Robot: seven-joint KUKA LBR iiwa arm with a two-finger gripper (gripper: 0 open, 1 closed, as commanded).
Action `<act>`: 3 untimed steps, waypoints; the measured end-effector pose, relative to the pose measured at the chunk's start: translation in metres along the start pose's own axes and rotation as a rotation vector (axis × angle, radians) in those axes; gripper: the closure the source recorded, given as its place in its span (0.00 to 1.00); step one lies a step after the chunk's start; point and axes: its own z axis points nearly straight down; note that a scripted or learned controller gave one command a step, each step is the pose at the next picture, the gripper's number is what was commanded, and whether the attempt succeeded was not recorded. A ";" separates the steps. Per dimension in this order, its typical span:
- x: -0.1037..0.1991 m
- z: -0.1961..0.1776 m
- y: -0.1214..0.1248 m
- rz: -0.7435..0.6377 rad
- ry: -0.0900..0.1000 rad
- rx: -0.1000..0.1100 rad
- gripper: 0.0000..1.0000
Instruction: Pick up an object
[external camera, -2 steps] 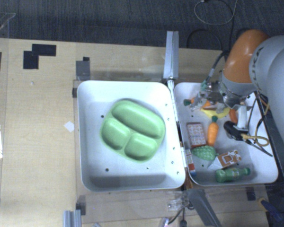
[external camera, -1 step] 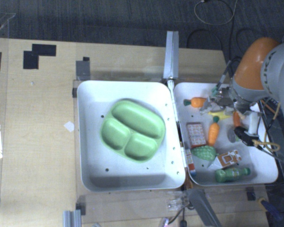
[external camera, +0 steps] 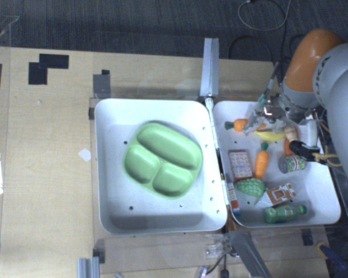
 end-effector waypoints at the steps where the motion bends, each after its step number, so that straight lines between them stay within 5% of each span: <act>1: 0.000 -0.012 0.000 -0.004 -0.002 0.001 1.00; 2: -0.001 -0.012 0.000 -0.004 -0.004 0.000 0.00; 3: 0.003 0.010 -0.043 -0.008 -0.002 -0.047 0.00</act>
